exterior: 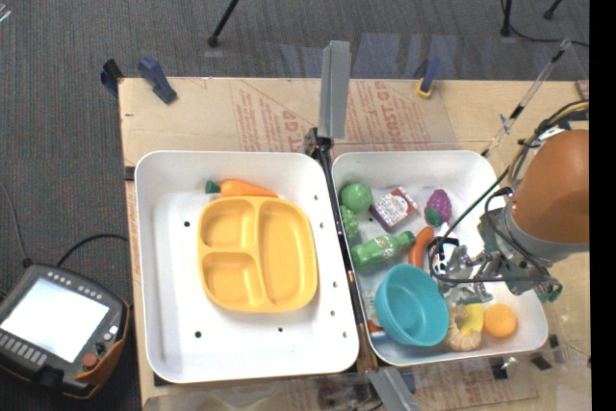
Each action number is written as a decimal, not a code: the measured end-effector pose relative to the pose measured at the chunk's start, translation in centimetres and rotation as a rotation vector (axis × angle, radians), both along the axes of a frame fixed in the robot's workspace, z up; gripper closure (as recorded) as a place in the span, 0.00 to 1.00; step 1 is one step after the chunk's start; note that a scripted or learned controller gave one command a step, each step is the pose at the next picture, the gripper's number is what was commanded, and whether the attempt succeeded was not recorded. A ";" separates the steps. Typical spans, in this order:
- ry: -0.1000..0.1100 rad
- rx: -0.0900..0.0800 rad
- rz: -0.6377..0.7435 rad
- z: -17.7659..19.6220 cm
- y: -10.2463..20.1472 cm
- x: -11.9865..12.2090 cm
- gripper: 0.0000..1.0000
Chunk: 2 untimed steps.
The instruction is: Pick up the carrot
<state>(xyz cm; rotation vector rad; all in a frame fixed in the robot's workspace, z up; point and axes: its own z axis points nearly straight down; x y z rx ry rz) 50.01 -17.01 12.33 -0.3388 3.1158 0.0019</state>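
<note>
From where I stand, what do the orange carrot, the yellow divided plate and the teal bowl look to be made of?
The orange carrot with a green top looks like moulded plastic toy food: flat, even colour. The yellow three-compartment plate appears to be smooth plastic with rounded moulded dividers and a soft sheen. The teal round bowl also looks plastic, uniform in colour with a slight gloss. None can be confirmed by sight alone.

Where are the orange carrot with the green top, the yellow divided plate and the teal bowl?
Orange carrot with the green top (246,189), camera view: middle of its orange body.
Yellow divided plate (281,250), camera view: floor of its large compartment.
Teal bowl (408,303), camera view: inside of the bowl.
</note>
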 end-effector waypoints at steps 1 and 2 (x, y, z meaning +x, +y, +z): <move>-0.006 -0.005 0.073 16.5 -4.3 3.1 1.00; 0.000 -0.004 0.436 21.5 -4.2 -0.1 1.00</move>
